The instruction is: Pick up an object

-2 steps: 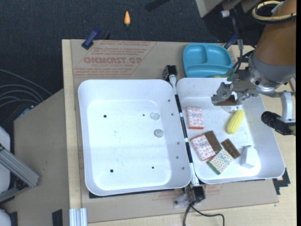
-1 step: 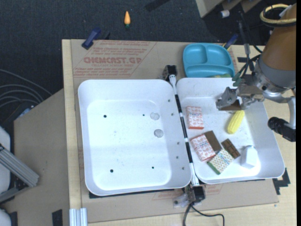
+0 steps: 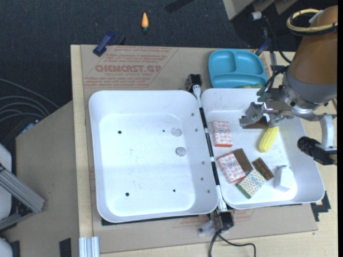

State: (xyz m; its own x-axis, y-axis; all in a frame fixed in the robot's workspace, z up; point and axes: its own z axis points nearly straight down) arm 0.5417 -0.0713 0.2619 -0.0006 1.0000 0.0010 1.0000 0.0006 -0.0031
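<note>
Yellow corn cob (image 3: 268, 138) is what I'd use as the reference here, since it sits in the middle of the right bin (image 3: 305, 189) and the gripper (image 3: 253, 118) hangs just up and left of it, low over the bin floor. Honestly can't tell from this angle whether the fingers are spread or closed; they're a dark blur against the wrist. Nothing visibly sits between them, so I wouldn't call anything grabbed.

Everything else looks like it's lying loose: a red-and-white packet (image 3: 222, 133) well left of the corn, another patterned packet (image 3: 231, 167) below-left of it, a brown bar (image 3: 262, 168) right under it, a green-patterned packet (image 3: 251, 184) further down, and a pale grey block (image 3: 282, 178) below-right. Left bin (image 3: 107, 111), far left of the corn, only has two small round discs (image 3: 178, 142).

So my read: arm's in position over the pile, the pick itself isn't done yet. Closing on something and lifting is all still ahead.
</note>
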